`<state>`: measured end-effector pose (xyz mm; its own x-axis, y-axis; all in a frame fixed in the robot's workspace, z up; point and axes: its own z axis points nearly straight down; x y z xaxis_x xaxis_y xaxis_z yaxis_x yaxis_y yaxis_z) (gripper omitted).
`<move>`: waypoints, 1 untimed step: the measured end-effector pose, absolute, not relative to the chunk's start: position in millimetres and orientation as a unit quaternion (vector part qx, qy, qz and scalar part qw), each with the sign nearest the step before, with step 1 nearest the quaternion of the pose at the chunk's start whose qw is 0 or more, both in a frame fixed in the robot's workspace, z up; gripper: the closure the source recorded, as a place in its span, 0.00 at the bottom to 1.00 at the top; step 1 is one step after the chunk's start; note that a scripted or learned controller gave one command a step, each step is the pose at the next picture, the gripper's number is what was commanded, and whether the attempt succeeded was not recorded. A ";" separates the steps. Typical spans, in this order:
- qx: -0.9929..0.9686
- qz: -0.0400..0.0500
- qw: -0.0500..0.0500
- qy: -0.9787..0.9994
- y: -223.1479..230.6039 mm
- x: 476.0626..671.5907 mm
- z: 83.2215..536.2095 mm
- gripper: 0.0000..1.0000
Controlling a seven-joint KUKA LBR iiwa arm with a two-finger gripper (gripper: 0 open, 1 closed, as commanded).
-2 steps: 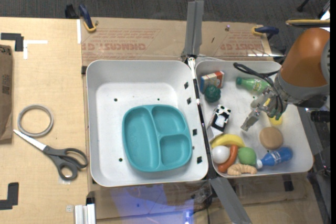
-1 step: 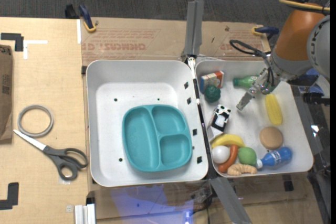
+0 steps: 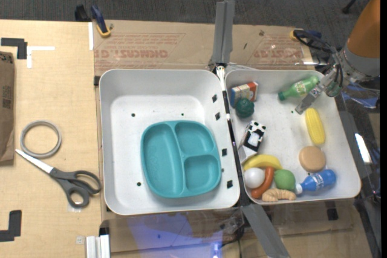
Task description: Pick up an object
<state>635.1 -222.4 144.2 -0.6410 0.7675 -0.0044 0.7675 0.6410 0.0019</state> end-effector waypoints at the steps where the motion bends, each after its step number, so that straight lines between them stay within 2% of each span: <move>1: 0.464 0.000 0.001 0.886 -216.0 599.9 92.3 0.00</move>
<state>599.9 -216.0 92.3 -0.5692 0.8222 -0.0017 0.8222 0.5692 0.0007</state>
